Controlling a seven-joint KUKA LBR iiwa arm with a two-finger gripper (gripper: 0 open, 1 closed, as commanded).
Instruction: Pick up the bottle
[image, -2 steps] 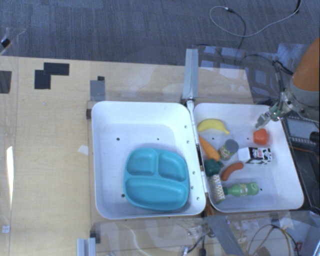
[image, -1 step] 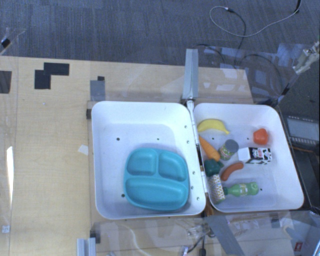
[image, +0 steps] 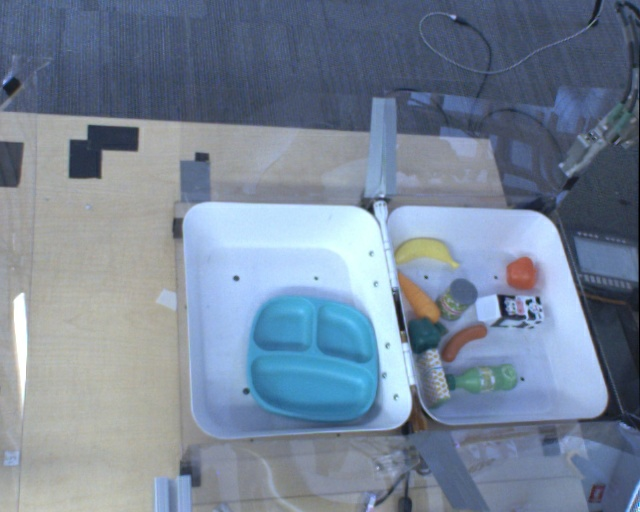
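- The green plastic bottle (image: 486, 379) lies on its side near the front wall of the right white bin (image: 570, 300).
- A brown sausage (image: 463, 341) lies just behind the bottle.
- A small black-and-white carton (image: 516, 310) sits behind the bottle, further back.
- The hand's state cannot be told.

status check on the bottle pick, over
Green bottle lying flat near front of right bin, not held. Sausage just behind it, patterned cylinder at its cap end. Crowded but top reachable.
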